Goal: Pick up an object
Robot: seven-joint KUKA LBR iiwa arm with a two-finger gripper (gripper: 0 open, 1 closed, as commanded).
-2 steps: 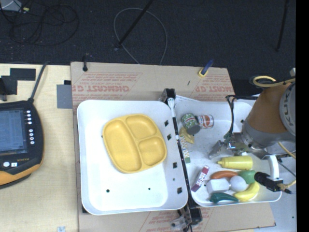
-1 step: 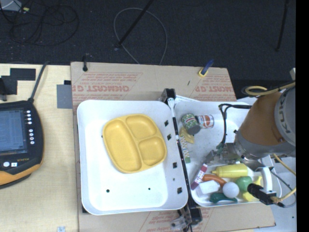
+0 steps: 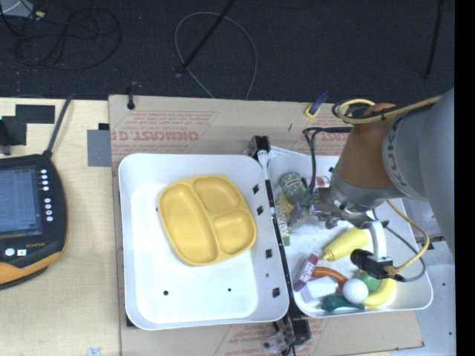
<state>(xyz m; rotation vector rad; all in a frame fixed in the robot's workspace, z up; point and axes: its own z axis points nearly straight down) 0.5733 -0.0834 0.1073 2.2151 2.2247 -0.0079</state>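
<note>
jaws (image 3: 303,212) low in right bin (image 3: 423,291)

two white bins (image 3: 141,199), one yellow divided plate (image 3: 207,218), one white ball (image 3: 355,291)

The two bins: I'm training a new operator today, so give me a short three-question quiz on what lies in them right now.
1. True or false: the yellow divided plate lies in the left bin.
2. Which bin is the gripper over? A) the left bin B) the right bin C) neither
3. Fill in: near the right bin's front edge, a white ___ sits beside the banana.

Key: 1 true. 2 B: the arm reaches in from the right and its gripper sits over the right bin's clutter, near the yellow bottle. 3 ball.
</note>
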